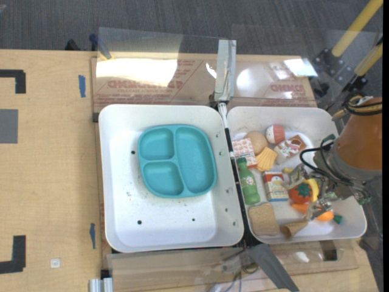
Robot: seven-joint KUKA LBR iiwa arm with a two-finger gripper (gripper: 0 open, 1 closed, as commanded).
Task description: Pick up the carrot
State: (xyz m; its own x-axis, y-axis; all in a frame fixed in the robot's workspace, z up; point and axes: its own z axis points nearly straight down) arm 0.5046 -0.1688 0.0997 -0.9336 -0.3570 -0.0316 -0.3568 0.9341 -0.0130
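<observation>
Carrot lies right under my end effector, touching it; I can't tell its grip. White bin, wooden worktop, grey floor.

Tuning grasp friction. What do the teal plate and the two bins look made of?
teal plate: looks like moulded plastic, matte to satin; one even colour, soft rounded dividers, no sharp glare.
left bin: probably smooth white plastic, low sheen; rounded corners, dark specks and scuffs on the floor.
right bin: same look, likely the same plastic. Neither can be confirmed from sight alone.

No legible text; faint red print on clear panels behind bins unreadable.
</observation>
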